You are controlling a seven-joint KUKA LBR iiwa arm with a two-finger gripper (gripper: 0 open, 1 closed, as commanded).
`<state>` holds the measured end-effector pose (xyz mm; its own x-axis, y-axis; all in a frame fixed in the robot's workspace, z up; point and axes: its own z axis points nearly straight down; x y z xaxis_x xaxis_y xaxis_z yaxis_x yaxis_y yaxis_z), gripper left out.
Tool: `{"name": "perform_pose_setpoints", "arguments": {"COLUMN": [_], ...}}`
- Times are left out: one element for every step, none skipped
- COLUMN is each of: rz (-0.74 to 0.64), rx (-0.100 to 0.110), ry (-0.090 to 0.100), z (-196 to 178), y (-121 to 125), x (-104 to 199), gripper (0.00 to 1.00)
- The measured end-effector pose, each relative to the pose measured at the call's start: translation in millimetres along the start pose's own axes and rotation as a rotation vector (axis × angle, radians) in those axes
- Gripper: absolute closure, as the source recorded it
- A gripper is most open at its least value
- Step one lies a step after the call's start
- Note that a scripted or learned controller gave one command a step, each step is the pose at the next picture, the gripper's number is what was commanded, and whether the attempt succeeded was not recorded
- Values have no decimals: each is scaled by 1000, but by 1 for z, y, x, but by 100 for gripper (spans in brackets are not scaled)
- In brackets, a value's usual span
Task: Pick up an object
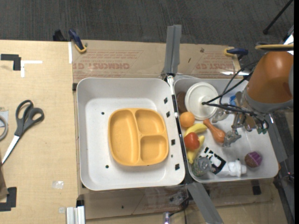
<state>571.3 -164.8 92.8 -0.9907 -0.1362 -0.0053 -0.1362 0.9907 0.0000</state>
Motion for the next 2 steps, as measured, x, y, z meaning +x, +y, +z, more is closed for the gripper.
{"name": "perform_pose_setpoints", "arguments": {"rz": [123,52], "rx": [0,1], "ry": [3,2], "z": [0,0], "y": [33,-20], "x": [17,47], "gripper": [0,0]}}
